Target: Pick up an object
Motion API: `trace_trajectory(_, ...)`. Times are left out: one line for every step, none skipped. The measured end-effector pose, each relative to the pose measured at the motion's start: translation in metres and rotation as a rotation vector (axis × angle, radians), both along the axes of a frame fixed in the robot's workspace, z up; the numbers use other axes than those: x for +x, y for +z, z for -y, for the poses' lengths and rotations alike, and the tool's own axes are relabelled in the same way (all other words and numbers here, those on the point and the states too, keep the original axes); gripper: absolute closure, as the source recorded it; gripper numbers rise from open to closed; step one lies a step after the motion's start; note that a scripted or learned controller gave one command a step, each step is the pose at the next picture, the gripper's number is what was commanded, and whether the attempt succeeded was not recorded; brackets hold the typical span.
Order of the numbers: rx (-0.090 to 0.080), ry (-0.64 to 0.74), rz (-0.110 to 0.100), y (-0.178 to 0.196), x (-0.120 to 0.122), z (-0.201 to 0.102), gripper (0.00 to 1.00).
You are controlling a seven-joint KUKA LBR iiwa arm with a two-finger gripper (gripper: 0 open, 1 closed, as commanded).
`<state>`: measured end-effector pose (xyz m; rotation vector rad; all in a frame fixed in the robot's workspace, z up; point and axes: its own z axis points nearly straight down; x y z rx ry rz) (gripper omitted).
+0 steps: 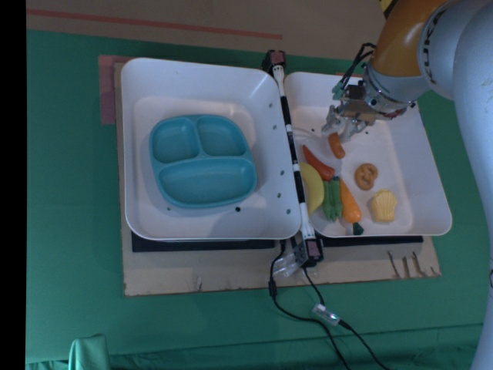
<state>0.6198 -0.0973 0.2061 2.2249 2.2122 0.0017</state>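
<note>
A: Let us go from the left. In the left bin (139, 83) there is a teal divided plate (202, 160), near the centre. It is not a good target, I think; it is wide and flat.

B: I agree. The food toys are in the right bin (431, 199). At about 8 o'clock of that bin there is a yellow banana (311, 187) along the dividing wall, and touching it the green beans (331, 199). Above them lies a red chili (317, 163), and at 6 o'clock an orange carrot (350, 203).

A: And the tool (344, 126)?

B: It hangs near the bin's 11 o'clock, directly over a small orange sausage (337, 146). I cannot tell if its fingers are spread or pressed together; the wrist hides them, and I see nothing held between them.

A: So the sausage is probably the piece to take. How to do it well?

B: In my judgement, come straight down and close across its narrow side, not along its length. It lies apart from the chili, so there is room for both fingers.

A: What is the risk?

B: The sausage is round and smooth, so it may roll or slip out. Further right, the pretzel (366, 176) and the yellow shell-shaped cake (383, 205) at 4 o'clock lie well apart and should not disturb.
</note>
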Motion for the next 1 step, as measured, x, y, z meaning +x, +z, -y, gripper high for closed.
trace_trajectory(0.001,0.003,-0.003,0.0982,-0.0135,-0.0174,1.00)
